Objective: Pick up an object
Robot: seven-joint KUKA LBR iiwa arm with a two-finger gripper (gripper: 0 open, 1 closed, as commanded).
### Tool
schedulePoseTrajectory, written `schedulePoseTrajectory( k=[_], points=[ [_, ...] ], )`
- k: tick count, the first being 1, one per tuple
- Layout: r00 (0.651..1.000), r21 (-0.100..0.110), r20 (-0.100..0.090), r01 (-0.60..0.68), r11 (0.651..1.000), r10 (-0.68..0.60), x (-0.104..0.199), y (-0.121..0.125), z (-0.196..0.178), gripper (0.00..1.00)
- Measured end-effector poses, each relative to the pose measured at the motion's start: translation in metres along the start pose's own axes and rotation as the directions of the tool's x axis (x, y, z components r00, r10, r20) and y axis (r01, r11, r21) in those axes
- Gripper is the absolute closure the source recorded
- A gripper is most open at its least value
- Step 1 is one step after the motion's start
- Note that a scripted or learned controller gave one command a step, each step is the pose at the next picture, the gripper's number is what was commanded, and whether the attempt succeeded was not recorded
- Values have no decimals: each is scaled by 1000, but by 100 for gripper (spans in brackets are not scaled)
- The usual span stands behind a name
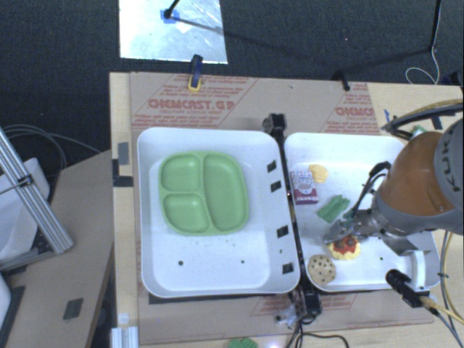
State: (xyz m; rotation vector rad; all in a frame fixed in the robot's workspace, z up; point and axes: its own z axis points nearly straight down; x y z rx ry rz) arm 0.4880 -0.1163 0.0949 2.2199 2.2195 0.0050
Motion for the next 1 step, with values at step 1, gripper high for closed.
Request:
schedulePoseTrajectory(
  k=[1],
  points=[
    [1000,-12,0,13,1000,-13,63,68,-95,100]
  ],
)
